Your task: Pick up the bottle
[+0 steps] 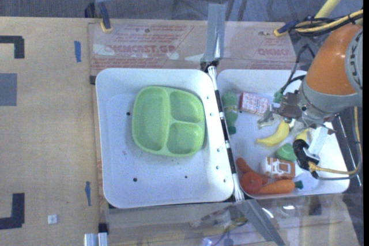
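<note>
The tool (275,117) hovers over the right bin (249,150), just beside the banana (275,134); the bottle (249,102) lies nearby.

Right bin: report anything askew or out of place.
Nothing spilled or damaged. The bottle lies on its side against the right bin's left wall; the carrot and banana lie jumbled nearby.

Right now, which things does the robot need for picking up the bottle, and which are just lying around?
Needed for the job:
bottle
gripper

Just lying about:
green plate
banana
carrot
small carton
left bin
right bin
</note>
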### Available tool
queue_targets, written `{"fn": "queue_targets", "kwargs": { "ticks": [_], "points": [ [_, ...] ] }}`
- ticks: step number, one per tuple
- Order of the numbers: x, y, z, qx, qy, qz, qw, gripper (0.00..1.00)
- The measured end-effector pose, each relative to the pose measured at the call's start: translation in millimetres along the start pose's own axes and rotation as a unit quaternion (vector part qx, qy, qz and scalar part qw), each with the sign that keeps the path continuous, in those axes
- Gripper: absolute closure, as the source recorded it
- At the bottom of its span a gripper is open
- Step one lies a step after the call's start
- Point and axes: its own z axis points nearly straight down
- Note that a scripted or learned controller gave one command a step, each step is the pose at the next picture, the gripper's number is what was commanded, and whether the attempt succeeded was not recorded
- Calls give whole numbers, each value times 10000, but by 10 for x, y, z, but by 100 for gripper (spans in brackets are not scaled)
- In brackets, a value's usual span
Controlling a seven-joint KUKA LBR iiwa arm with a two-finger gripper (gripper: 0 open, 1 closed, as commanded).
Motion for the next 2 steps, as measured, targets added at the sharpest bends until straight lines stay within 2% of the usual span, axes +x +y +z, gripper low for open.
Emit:
{"fn": "queue_targets", "kwargs": {
  "ticks": [1, 2],
  "points": [
    [-542, -270, 607, -48, 16, 1139, 9935, 0],
    [-568, -254, 499, -87, -6, 1160, 9932, 100]
  ]
}}
